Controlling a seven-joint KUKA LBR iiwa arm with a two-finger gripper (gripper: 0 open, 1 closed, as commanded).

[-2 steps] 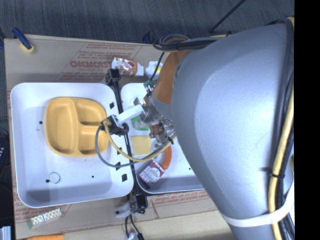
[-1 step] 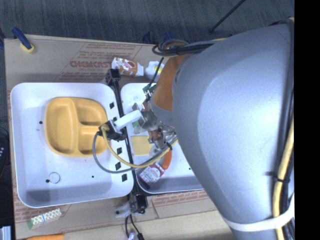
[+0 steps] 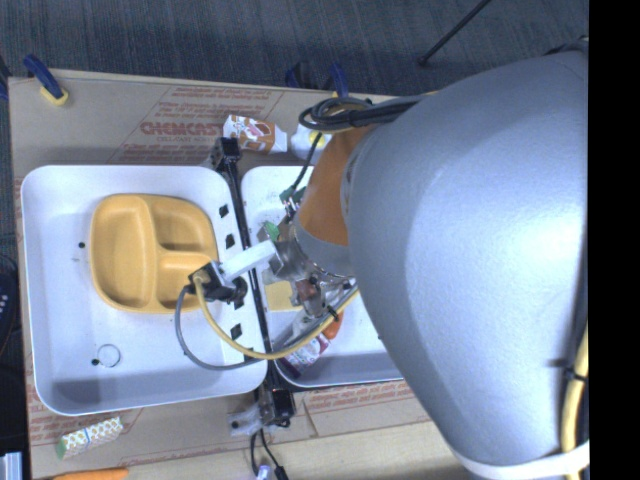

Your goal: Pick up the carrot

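My gripper (image 3: 312, 294) is low in the right bin (image 3: 262, 190), under the big grey arm and its orange band (image 3: 322, 203). A thin orange sliver that may be the carrot (image 3: 335, 319) pokes out just right of and below the gripper, close against it. I cannot tell whether the gripper touches or holds it. The arm hides most of the right bin.
A yellow divided plate (image 3: 150, 248) lies in the left bin (image 3: 50, 298). A white bracket with a black tip (image 3: 228, 280) and looping yellow and grey cables (image 3: 215, 343) hang over the bin divider. A small green piece (image 3: 270, 232) and a red-and-white packet (image 3: 308, 354) lie in the right bin.
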